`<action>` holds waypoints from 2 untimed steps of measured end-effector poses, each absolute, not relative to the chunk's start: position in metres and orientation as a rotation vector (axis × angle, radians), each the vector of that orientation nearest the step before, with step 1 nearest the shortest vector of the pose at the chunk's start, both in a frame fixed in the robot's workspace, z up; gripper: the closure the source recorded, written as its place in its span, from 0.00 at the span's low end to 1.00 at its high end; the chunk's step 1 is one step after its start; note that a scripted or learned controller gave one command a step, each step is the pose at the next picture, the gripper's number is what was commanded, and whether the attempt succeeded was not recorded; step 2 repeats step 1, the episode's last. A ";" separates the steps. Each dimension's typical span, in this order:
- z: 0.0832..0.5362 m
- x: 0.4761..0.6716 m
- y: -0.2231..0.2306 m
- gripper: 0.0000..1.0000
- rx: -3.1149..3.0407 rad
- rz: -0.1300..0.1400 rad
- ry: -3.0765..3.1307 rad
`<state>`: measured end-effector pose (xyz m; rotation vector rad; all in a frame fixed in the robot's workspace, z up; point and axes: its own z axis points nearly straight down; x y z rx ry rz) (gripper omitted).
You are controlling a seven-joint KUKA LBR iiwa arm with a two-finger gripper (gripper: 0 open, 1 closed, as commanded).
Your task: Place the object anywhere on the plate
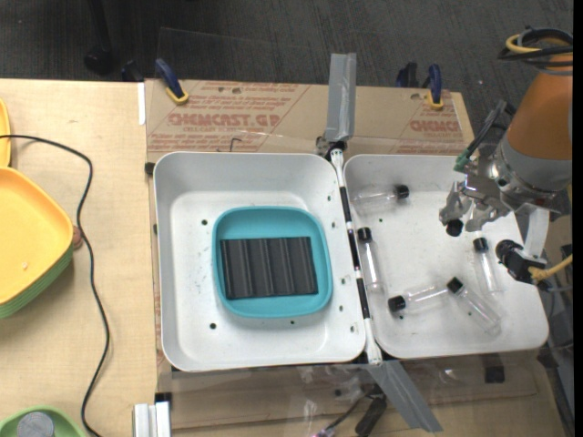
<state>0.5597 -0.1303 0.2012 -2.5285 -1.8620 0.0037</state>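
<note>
- Gripper (458,215): at right of frame, above the right bin (410,335); finger state indiscernible.
- Teal plate (271,262): centred in left bin (182,244).
- Clear tubes (424,296): scattered across right bin.

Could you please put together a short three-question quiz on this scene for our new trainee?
1. True or false: the teal plate lies in the left bin.
2. Multiple choice: where do the clear vials lie? A) on the teal plate B) in the right bin C) on the wooden table
3. Fill in: the gripper is above the ___ bin.

Key: 1 true; 2 B; 3 right.
</note>
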 end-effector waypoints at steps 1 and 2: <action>0.201 0.560 -0.130 0.00 -2.528 0.004 -1.862; 0.201 0.560 -0.130 0.00 -2.528 0.004 -1.862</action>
